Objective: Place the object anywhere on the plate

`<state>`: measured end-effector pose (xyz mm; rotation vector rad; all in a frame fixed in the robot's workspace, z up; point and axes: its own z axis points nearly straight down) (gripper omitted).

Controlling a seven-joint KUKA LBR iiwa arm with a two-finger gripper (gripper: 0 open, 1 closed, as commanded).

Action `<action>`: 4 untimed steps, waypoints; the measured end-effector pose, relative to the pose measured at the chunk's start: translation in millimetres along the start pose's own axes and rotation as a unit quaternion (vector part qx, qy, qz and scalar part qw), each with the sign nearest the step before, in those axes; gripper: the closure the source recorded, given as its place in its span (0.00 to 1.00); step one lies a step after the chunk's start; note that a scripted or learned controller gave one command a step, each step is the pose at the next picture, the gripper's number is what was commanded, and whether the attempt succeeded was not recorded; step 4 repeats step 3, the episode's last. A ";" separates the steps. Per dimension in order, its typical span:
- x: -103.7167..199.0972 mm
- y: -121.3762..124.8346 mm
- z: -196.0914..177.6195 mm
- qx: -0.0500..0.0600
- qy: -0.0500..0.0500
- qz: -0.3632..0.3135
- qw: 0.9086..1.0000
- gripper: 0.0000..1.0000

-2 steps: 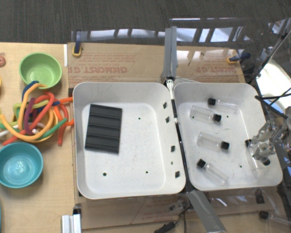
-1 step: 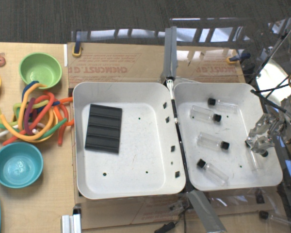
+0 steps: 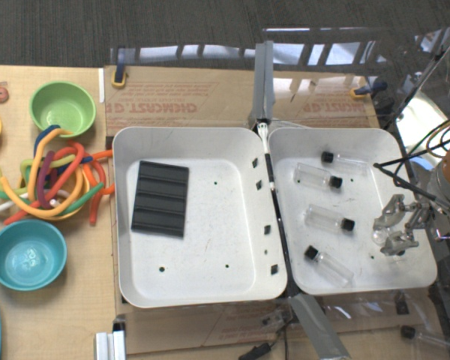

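A black ridged rectangular plate [image 3: 160, 199] lies flat in the left part of the left bin [image 3: 202, 287]. Several clear vials with black caps lie scattered in the right bin [image 3: 360, 283]: one at the back [image 3: 343, 160], one just below it [image 3: 319, 176], one in the middle [image 3: 328, 219] and one near the front [image 3: 328, 264]. My gripper [image 3: 391, 235] hangs low over the right bin's right side, to the right of the middle vial and apart from it. Nothing shows in its grasp.
Left of the bins, the wooden table holds a green bowl [image 3: 62, 109], a teal bowl [image 3: 28, 254] and a tangle of coloured cords [image 3: 56, 178]. The divider [image 3: 270, 193] between the bins carries black clips. Cables [image 3: 420, 163] hang by the arm at the right.
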<state>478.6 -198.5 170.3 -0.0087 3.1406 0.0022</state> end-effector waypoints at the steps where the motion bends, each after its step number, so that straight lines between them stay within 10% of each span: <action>1: -26.9 -22.9 -7.3 0.001 -0.002 -0.035 0.999 1.00; 4: -51.1 -22.6 -7.6 0.000 -0.002 -0.180 0.984 1.00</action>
